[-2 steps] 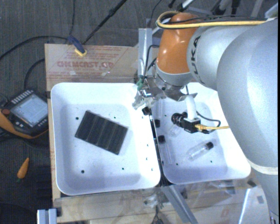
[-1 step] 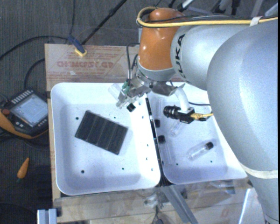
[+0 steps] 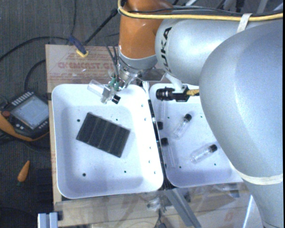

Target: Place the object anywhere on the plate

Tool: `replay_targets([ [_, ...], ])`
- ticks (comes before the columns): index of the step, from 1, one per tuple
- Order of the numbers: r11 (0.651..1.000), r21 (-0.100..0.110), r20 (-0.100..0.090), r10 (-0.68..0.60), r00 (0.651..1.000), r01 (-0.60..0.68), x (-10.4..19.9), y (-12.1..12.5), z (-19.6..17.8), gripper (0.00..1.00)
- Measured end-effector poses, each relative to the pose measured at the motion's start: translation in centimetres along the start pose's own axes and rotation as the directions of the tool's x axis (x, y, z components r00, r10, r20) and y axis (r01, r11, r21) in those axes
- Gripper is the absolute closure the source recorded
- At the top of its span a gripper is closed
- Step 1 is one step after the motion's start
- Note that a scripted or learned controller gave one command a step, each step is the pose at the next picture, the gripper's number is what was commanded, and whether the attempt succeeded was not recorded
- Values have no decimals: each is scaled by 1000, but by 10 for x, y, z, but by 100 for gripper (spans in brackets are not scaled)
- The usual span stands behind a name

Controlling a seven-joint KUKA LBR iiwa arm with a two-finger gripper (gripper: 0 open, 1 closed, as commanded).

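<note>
Far to the left of the jaws, down on the carpet, a control pad (image 3: pixel 28 113) with a grey screen lies among black cables. Nearer in, the wooden surface (image 3: pixel 76 68) carries the two bins.

The left bin (image 3: pixel 61 127) takes up most of the space below and to the left of the jaws. On its floor lies the plate (image 3: pixel 103 135), a dark ribbed rectangle turned at a slant. It sits toward the camera from the jaws and a little to their left, well apart from them.

The jaws hang over the far edge of that bin, near the wall it shares with its neighbour. Right at their tip is a vial (image 3: pixel 96 87), clear with a small black cap, tilted with its clear end out to the left. I cannot tell from here how wide the jaws stand, or whether they truly have hold of it.

To the right of the jaws is the right bin (image 3: pixel 185 172). A second vial (image 3: pixel 182 125) lies on its floor at a slant, and a third vial (image 3: pixel 203 153) lies nearer the camera, both well apart from the jaws.

The arm (image 3: pixel 237 80) comes in from the right above that bin, with its orange band (image 3: pixel 137 23) just behind the jaws.
</note>
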State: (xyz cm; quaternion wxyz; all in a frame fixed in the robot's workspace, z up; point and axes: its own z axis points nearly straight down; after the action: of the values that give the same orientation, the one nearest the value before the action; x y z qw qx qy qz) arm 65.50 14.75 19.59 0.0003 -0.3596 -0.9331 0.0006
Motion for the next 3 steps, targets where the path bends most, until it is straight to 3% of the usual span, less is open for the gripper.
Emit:
replay_targets([
  [1, 977, 1, 1, -215, 977, 215, 30, 33, 9, 100],
  [2, 683, -2, 0, -730, 683, 730, 86, 36, -23, 100],
  [3, 768, -4, 1, -640, 768, 640, 48, 73, -43, 100],
])
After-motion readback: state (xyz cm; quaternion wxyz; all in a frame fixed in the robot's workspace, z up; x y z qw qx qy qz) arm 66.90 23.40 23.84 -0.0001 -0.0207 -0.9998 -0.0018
